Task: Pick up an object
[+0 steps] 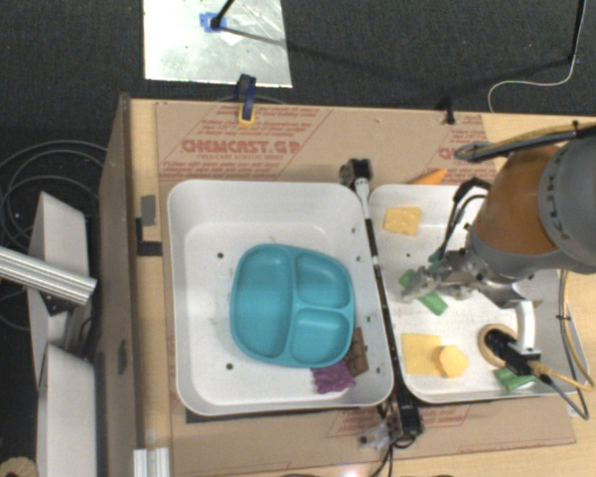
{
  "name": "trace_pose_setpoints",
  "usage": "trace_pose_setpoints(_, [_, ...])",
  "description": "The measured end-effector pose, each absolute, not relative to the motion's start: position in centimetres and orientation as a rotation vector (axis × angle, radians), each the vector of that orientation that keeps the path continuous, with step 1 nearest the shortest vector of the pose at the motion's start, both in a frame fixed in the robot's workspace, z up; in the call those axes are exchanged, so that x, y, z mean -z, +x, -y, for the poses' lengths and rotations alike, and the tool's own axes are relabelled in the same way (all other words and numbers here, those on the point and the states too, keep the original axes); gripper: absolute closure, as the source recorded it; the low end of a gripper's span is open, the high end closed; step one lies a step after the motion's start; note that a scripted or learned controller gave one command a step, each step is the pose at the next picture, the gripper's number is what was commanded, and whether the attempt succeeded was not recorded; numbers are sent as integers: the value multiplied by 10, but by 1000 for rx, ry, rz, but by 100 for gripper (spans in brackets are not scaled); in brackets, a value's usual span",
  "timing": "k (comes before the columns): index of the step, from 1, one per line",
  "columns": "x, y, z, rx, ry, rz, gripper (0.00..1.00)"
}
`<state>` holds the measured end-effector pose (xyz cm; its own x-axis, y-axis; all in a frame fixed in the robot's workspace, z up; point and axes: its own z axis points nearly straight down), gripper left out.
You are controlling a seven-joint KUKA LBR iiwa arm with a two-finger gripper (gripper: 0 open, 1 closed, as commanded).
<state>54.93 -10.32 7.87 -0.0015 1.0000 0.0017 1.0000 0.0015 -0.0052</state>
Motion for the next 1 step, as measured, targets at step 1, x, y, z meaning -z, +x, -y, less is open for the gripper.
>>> trace_pose_setpoints(1, [-95,552,104,3,-2221,2225,100])
